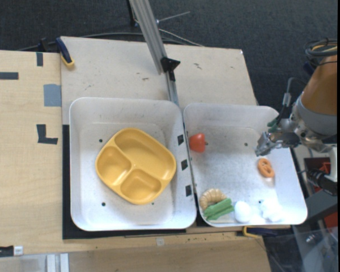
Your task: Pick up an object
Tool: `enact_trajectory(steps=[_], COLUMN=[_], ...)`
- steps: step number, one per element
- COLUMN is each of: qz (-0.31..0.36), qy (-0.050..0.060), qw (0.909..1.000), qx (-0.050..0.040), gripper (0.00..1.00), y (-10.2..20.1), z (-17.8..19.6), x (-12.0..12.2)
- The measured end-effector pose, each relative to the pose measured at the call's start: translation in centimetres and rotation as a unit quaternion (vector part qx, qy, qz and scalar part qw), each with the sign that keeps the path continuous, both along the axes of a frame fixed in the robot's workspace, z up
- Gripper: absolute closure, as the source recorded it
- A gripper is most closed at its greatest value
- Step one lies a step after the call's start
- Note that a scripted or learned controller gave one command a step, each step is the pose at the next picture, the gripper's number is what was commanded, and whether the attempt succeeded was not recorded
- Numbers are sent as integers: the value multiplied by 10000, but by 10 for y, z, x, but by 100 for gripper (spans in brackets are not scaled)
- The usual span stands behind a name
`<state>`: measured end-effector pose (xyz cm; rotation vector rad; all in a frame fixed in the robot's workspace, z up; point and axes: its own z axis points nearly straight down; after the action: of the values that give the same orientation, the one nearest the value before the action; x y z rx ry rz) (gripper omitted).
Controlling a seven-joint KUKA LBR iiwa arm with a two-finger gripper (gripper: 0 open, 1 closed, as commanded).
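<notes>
On the table (119,67), the left bin (85,152) holds one thing: a yellow divided tray (136,165), smooth moulded plastic with rounded corners and three compartments, lying flat and turned at an angle near the bin's middle. It looks too broad and shallow for a two-finger grasp, so I judge it to be a bystander rather than a target.

The right bin (226,152) carries the small items, mostly pushed towards its walls, where a reaching tool has less room. A glossy red tomato-like ball (197,142) sits at about 9 o'clock, close to the shared wall. At about 6 o'clock, against the near rim, lies a cluster: a tan ridged piece (212,196) like a pastry, touching a green pod-shaped piece (218,209), then a smooth white egg-like shape (242,211) and a paler white lump (270,210) that almost blends into the bin.

At about 3 o'clock lies a small orange ring-shaped piece (266,168), flat, apart from the rest and so the likeliest pick. The gripper (263,146) hangs just above and left of it, at about 2 o'clock, holding nothing visible; whether its fingers are spread or closed I cannot tell.
</notes>
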<state>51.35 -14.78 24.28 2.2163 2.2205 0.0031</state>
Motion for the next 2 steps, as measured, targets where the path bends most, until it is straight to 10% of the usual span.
enact_trajectory(steps=[2], qz=[33], qy=[24], qw=[10000], qx=[17], gripper=[100], y=[110], z=[-6], x=[36])
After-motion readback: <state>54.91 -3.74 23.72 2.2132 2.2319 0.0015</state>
